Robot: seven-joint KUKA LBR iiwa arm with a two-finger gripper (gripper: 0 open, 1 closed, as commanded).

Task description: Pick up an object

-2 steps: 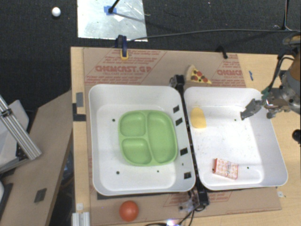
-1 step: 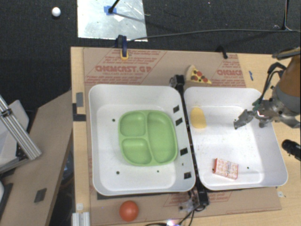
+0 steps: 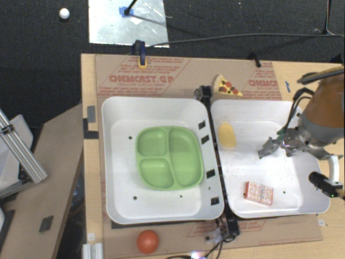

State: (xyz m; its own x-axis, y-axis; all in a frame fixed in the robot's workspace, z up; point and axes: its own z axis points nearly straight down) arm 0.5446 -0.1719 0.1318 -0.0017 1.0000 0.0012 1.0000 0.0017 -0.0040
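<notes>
Nearest the camera, a round orange-red ball [image 3: 147, 241] sits on the brown cardboard-covered surface [image 3: 178, 72], just outside the front edge of the left shallow white bin [image 3: 116, 161]. Inside that left bin, near its middle, rests a light green plastic plate with three compartments [image 3: 170, 157].

Just beside the left bin, past a black hinge strip, lies the right shallow white bin [image 3: 269, 109]. Toward its front is a small pink-and-white patterned rectangular packet [image 3: 259, 192], lying flat. Close to the wall it shares with the left bin is a pale yellow oval object [image 3: 227, 135].

Beyond the far edge of the right bin, on the cardboard, lies a toy pizza slice, yellow with red spots [image 3: 228, 86].

Above the right bin's right half hangs the grey arm with its orange band [image 3: 328, 104]. Its tool [image 3: 268, 147] points toward the left bin, between the yellow oval and the packet and apart from both. Nothing is visibly between its fingers; whether they are open or closed cannot be told.
</notes>
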